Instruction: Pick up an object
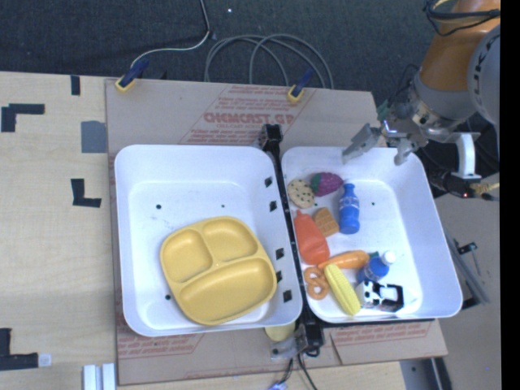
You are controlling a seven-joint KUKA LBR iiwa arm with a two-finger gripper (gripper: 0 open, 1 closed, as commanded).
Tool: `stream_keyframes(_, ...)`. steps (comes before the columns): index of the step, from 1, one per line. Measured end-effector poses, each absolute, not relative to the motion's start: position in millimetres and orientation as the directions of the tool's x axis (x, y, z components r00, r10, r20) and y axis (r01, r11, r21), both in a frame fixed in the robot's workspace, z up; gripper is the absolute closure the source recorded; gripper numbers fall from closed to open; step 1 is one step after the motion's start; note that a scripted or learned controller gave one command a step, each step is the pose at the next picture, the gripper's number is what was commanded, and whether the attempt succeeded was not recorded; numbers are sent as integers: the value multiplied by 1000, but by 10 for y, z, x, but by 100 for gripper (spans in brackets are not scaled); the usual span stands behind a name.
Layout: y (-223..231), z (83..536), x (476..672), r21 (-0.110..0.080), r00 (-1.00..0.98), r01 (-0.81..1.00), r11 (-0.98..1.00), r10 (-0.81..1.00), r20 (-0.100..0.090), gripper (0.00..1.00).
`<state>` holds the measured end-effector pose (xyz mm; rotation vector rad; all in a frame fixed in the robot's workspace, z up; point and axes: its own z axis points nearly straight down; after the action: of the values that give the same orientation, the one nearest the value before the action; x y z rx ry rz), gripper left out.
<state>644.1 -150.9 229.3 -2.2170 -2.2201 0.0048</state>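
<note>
My gripper [379,146] hangs open above the far rim of the right bin [431,210], its two grey fingers spread wide with nothing between them. Below it in that bin lie several toys: a purple grape bunch [327,183], a round cookie [300,192], a blue bottle [348,208], an orange-red piece [309,238], a carrot [348,259], a pretzel [315,282], a yellow corn cob [344,289], a small blue bottle [379,263] and a black-and-white toy [381,296]. The grapes and blue bottle are the nearest to the gripper.
The left bin [138,177] holds a yellow divided plate [217,268]. Both bins rest on a cardboard sheet [236,116] held by clamps at the far edge. Cables loop on the dark floor beyond. The arm's orange band [455,47] stands at the upper right.
</note>
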Motion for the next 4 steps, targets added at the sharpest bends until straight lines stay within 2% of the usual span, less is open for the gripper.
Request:
stream_keyframes(1, -954, 1558, 6672, -11, -6, 1000, 6, 1000, 3, 0)
stream_keyframes(2, -1077, 794, 6676, -3, -1, 1000, 1, 1000, -2, 0)
stream_keyframes(3, -1082, 918, 6693, -1, -3, 1000, 3, 1000, -5, 100)
stream_keyframes(4, -857, 1874, 6076, 0, -1, 1000, 1, 1000, 1, 100)
